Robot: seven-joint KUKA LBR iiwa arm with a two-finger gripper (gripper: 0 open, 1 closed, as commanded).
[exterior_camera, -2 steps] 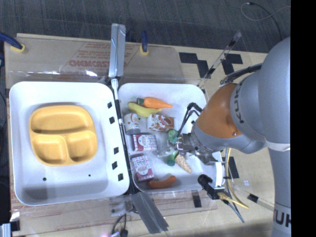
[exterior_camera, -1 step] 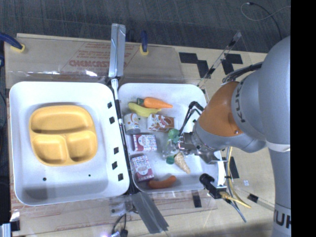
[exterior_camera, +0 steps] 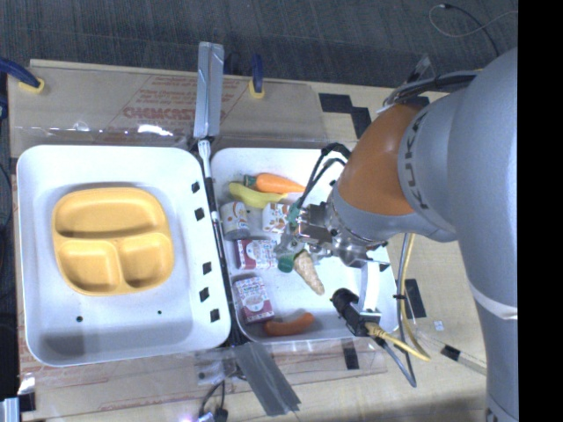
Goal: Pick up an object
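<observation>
My gripper (exterior_camera: 301, 238) hangs low over the middle of the right bin (exterior_camera: 264, 156), among the objects there. Just under it lie a pale cone-shaped piece (exterior_camera: 310, 273) and a small green item (exterior_camera: 286, 264), both touching or nearly touching it. An orange carrot (exterior_camera: 278, 183) and a yellow banana (exterior_camera: 250, 194) lie at the bin's far side. A small can (exterior_camera: 236, 221) and a red-labelled packet (exterior_camera: 255, 253) sit left of the gripper. Another red-labelled packet (exterior_camera: 252, 298) and a reddish sausage (exterior_camera: 290, 324) lie at the near side.
The left bin (exterior_camera: 44, 323) holds a yellow divided tray (exterior_camera: 113, 237). The bulky grey arm with its orange band (exterior_camera: 378, 174) covers the right bin's right side. A grey metal bar (exterior_camera: 208, 90) stands between the bins at the back.
</observation>
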